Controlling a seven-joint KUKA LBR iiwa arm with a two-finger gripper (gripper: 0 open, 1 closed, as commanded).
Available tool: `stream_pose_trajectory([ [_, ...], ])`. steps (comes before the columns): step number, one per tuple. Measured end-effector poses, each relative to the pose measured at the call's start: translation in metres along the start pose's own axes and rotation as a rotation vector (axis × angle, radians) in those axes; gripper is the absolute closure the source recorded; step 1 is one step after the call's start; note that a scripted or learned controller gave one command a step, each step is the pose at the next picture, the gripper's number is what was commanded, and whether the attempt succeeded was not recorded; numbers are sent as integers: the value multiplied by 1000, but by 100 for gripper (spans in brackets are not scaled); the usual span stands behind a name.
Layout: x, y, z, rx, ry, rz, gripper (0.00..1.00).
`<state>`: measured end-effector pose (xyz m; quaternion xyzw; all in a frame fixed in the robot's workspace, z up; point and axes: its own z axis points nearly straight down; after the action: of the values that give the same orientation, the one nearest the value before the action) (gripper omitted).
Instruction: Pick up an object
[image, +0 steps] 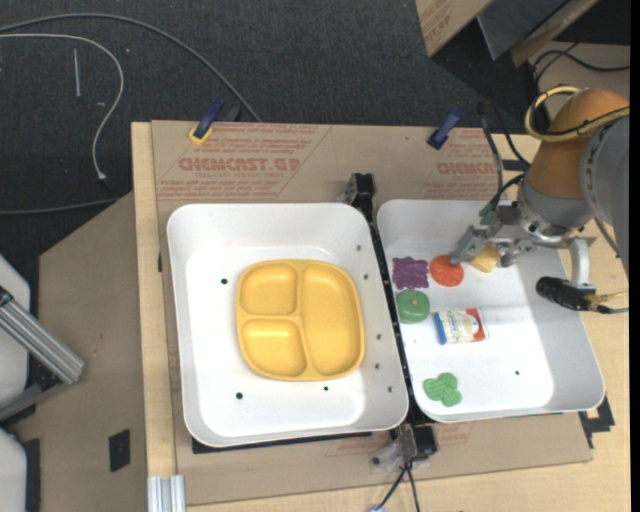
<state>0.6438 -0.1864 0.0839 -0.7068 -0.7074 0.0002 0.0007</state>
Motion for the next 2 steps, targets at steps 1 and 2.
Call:
stream_pose_trajectory([
  [1, 0, 2, -15, -5, -1, -2, 100],
  [2, -7, 11, -74, -10, -3, 0, 100],
])
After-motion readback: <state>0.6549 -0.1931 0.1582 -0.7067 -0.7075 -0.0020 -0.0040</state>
